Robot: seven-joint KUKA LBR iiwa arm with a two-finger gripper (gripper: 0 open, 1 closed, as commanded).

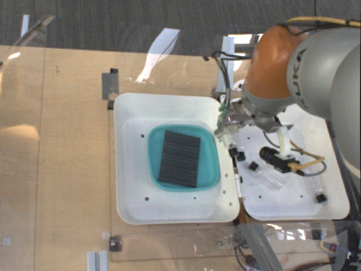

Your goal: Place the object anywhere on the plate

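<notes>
Leftward first, I log a dark ribbed block (180, 159) lying flat on the teal plate (211, 168) in the left bin (130, 168), long axis running near-to-far. Next, "KU" reads on the arm (316, 66). Gripper (225, 120): finger state I cannot tell.

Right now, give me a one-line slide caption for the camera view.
A dark ridged block lies on the teal plate in the left bin; the arm hangs over the right bin.

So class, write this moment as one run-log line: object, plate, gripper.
object: dark ribbed block lying flat on plate | plate: teal plate in left bin | gripper: at the bins' shared edge, apart from block
</notes>
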